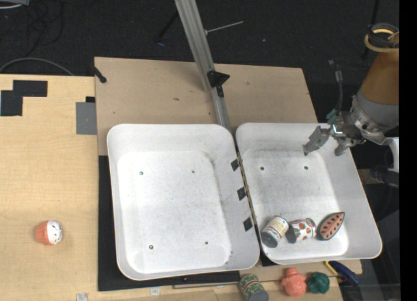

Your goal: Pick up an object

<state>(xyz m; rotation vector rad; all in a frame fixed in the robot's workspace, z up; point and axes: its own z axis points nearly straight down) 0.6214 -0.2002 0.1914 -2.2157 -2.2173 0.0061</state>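
Closest to the camera, just outside the bins on the bench edge, sit a small dark can (251,286), a pink lumpy toy (294,282) and a green toy (318,283), with a blue and yellow thing (340,270) poking out beside them. Far off to the left, on the light wood table (39,163), a little round orange and white toy (49,232) sits all by itself. A bit farther in is the right bin (306,189), and in its near part three small things lie in a row. There is a little can with a yellow band (275,230), then a white cup with red spots (301,229) touching it, then a flat red and green piece that looks like a melon slice (331,225) just to the right. These are the things I could pick up. The left bin (169,199) sits right beside the right one, with small black clips along the line where they meet. Farther back, my gripper (324,142) hangs over the far right part of the right bin, well apart from the three things. My two fingers are spread apart and nothing is between them. My arm (380,91), grey with an orange band, comes in from the right. Farthest away, a long metal rail (199,39) leans across the brown board (163,91) behind the bins.
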